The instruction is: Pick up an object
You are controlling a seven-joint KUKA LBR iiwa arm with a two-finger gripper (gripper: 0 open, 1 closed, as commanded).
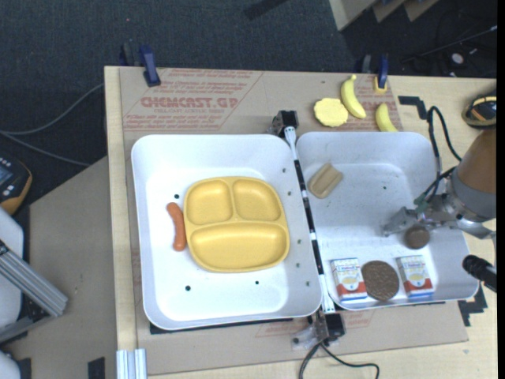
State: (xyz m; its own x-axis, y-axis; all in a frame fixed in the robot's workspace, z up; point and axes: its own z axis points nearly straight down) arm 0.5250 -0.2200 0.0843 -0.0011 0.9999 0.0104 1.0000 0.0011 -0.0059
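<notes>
- claw low in right bin, toward its right side, arm entering from right edge
- small brown round object sits right at the claw tips, touching or just under them; looks like it may be between the fingers but view is too blurry here, cannot tell if claw is clenched or released
- grey finger-like part sticks out left of the claw, tilted down toward bin floor
- front of right bin, row of three: small carton on left, dark brown round disc in middle, second small carton on right; disc touching or overlapping both cartons
- brown round object is just behind the right carton, near it, apart from the disc
- tan block lies tilted in back-left of right bin, near the divider, well apart from claw
- left bin: yellow divided plate in centre, three compartments, two small at back and one long at front
- orange-red sausage lying just beside plate's left edge, on bin floor
- desk behind bins: yellow round lumpy piece, banana just right of it, second yellow piece further right
- blue clamps at desk's back edge
</notes>
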